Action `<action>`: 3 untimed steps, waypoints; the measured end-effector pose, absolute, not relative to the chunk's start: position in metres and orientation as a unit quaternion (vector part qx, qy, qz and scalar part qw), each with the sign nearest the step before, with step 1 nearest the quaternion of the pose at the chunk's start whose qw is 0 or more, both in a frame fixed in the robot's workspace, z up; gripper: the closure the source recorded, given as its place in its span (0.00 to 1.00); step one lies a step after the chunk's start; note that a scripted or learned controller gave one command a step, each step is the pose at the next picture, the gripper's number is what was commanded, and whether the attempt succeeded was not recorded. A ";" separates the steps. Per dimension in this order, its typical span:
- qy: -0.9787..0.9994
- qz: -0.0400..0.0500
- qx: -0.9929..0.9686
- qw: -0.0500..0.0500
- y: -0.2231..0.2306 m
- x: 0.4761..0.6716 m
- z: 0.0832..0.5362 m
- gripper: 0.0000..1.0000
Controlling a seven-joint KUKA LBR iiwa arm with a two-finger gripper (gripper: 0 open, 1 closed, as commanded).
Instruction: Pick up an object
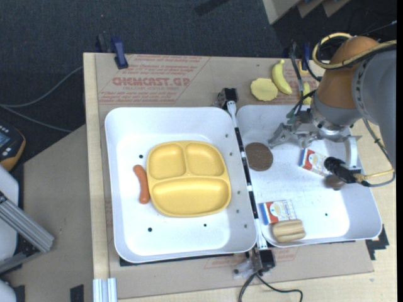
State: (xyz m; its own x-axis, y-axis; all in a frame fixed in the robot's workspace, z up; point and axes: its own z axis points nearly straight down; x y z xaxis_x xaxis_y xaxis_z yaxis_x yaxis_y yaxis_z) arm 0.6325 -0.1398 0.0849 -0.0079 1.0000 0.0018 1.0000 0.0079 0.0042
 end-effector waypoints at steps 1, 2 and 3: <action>0.706 0.001 0.708 0.005 -0.209 0.668 0.100 0.00; 0.707 -0.001 0.708 -0.003 -0.178 0.598 0.083 0.00; 0.707 0.001 0.707 0.001 -0.179 0.602 0.095 1.00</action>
State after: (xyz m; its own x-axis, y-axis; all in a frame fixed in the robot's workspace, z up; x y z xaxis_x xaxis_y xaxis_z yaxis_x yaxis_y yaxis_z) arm 0.6020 -0.1792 0.0953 0.0007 1.0000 -0.0006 1.0000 -0.0007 0.0027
